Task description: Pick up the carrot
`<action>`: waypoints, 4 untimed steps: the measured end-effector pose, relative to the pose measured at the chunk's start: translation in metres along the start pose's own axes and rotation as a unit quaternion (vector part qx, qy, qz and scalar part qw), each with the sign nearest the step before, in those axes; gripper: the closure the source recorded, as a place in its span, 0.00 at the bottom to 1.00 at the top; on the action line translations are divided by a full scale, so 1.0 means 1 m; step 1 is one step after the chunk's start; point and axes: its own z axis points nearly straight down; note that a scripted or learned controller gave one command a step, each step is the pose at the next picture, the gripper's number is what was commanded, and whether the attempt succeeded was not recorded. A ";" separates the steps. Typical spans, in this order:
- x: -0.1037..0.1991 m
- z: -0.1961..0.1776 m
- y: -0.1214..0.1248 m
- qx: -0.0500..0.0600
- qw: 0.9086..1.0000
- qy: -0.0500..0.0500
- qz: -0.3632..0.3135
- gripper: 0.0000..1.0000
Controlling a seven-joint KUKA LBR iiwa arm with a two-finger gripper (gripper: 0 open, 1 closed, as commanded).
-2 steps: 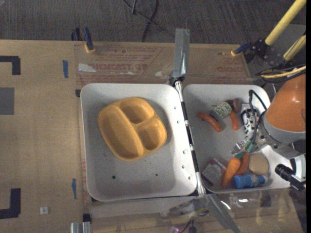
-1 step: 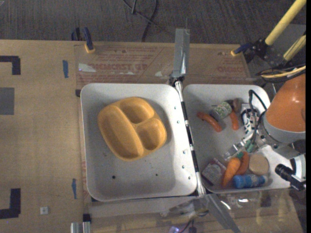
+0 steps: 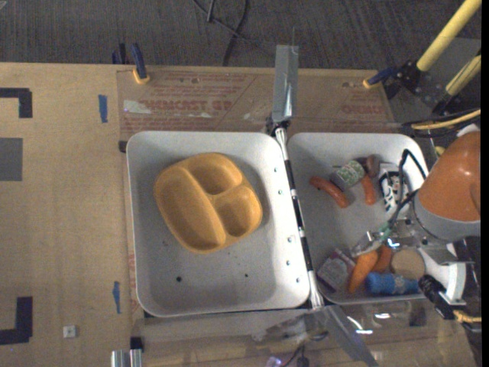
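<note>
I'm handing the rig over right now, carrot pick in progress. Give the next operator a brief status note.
Claw: low in the right bin, above the carrot; can't tell open or shut.
Carrot: lying at the bin's near side, between a purple packet and a blue item.
Yellow dish: in the left bin.
Done: arm brought over the carrot.
Left: grasp and lift; no hold visible yet.

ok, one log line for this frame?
task: pick carrot | carrot: right bin, near edge | end effector: above it | divided orange plate: left bin
</note>
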 end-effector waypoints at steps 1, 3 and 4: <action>0.031 0.000 -0.001 0.000 1.000 -0.001 0.029 0.00; 0.038 0.001 0.015 0.002 0.994 0.000 0.108 0.00; 0.037 -0.011 0.017 -0.002 0.994 -0.001 0.109 1.00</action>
